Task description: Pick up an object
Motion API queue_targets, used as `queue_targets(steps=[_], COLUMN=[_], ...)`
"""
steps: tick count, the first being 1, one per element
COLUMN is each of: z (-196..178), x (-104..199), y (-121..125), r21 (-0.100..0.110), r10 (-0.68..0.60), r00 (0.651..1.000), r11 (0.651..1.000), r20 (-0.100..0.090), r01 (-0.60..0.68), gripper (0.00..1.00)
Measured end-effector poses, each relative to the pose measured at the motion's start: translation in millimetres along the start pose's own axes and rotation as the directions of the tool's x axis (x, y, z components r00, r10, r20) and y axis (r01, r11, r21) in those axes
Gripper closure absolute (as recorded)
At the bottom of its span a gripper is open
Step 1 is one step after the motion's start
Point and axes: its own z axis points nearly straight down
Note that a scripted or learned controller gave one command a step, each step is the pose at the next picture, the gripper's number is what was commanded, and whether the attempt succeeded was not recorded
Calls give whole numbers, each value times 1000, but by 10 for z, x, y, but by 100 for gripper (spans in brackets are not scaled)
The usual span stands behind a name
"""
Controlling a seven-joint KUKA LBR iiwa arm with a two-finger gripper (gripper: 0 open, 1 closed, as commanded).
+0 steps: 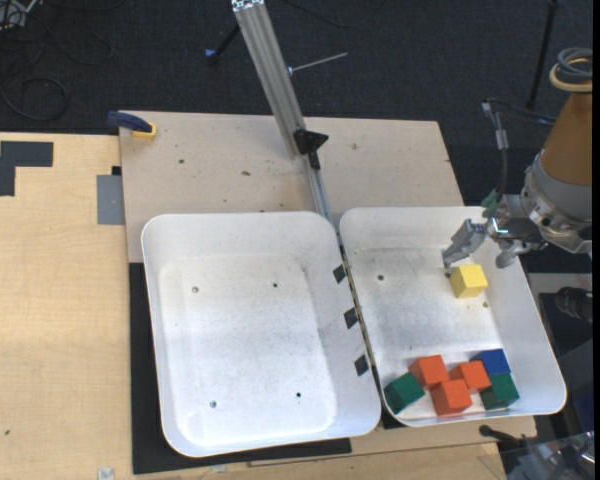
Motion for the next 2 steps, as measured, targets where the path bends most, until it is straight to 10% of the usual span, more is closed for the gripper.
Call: queue_targets(steps=[2], z=[452], x=[37], y=[75], r21=[0], r10=[1], r00=[1000], r11=[1000], r20=[0], r01=[-1], gripper=[0])
